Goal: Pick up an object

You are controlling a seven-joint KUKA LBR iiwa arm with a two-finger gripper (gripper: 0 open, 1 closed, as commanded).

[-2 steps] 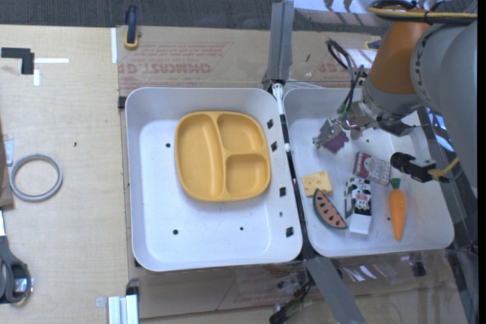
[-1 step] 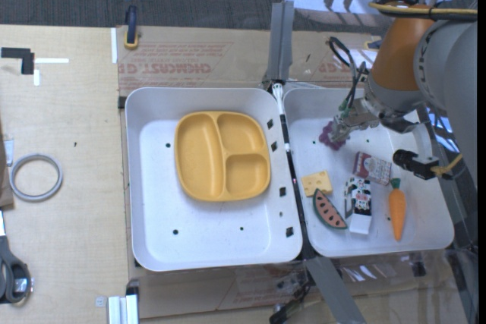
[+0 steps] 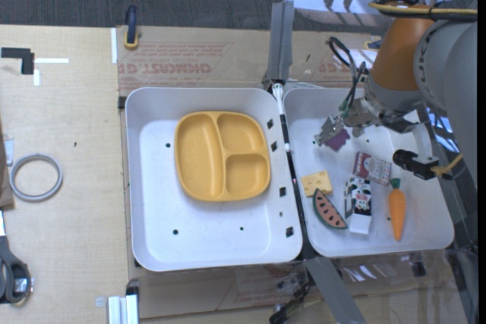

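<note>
The grey arm with its orange band (image 3: 402, 49) reaches in over the far right corner of the right-hand shallow white bin (image 3: 304, 228). Its two-finger gripper (image 3: 334, 134) hangs low over the far left part of that bin, and a small purple object (image 3: 338, 139) sits right at its fingertips; whether the fingers are closed on it or merely touching it cannot be told, as the tips and the object blur together.

The other things in the right bin lie toward its near half. A yellow wedge of toy cheese (image 3: 317, 183) rests near the bin's left wall, and just in front of it a toy watermelon slice, red with a green rind (image 3: 329, 210), lies close to the near left corner. A small black-and-white carton (image 3: 359, 205) lies beside the watermelon, toward the middle of the near edge. A maroon packet (image 3: 372, 168) lies just beyond the carton, near the bin's centre. An orange toy carrot with a green top (image 3: 397, 212) lies toward the right wall, pointing at the near edge.

In the left-hand white bin (image 3: 152, 239) a yellow plastic divided plate with three compartments (image 3: 223, 155) sits in the far half, nearer the right wall.

On the wooden bench (image 3: 61, 254), well to the left of the bins, lies a grey ring of tape (image 3: 35, 177).
</note>
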